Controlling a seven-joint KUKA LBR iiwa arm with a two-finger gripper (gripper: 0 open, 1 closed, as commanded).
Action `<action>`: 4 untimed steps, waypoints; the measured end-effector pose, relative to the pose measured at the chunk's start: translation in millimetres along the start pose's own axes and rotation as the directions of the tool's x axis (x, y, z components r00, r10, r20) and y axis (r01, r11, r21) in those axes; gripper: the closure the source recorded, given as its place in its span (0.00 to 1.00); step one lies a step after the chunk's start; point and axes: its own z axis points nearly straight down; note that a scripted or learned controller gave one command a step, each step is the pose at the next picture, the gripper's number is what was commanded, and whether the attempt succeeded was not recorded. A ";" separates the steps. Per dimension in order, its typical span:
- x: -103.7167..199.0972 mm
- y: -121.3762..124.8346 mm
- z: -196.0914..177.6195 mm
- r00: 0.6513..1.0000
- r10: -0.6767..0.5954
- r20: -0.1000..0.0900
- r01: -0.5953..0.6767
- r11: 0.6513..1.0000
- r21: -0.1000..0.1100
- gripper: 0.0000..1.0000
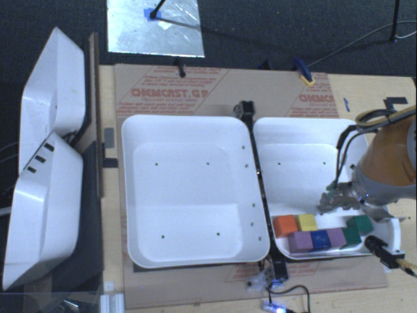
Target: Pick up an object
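Observation:
Several small blocks lie in a cluster along the front wall of the right bin [293,142]: an orange block [285,225], a yellow block [307,222], a purple block [300,240], a blue block [320,239], a lilac block [337,237] and a green block [358,229]. The arm, with its orange band [391,158], reaches in from the right. Its gripper [335,201] hangs over the right bin, just behind the yellow and lilac blocks and left of the green one. I see nothing between its tips.
The left bin [189,188] sits beside the right one on a cardboard sheet [169,90]. Two white covers [49,155] lean at the far left. A shiny metal plate [154,18] lies behind the bench. Black cables [345,142] loop by the arm.

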 end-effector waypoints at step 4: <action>162.2 102.7 -89.4 1.000 0.002 0.000 -0.002 1.000 0.001 1.00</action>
